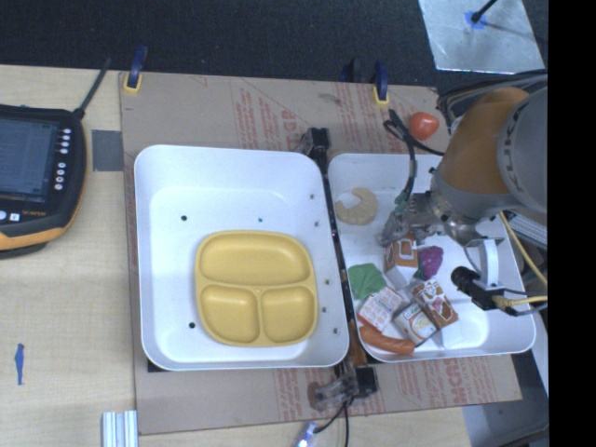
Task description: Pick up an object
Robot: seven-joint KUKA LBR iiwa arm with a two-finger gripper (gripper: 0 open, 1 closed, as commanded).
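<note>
The left bin (158, 250) has open floor along its far side and left edge; a yellow divided tray (256, 287) takes up its middle and near part. The right bin (507, 338) is crowded: small packets and toy food (410, 310) cluster at its near left, a beige ring (357, 206) lies at the far left, and the arm (484, 161) covers its right half. The end effector (402, 231) sits just above the cluster.

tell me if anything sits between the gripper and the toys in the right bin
Nothing visible does. The gripper is already down in the right bin, right above the small brown packet at the top of the toy pile, with the bagel piece off to its side.
</note>
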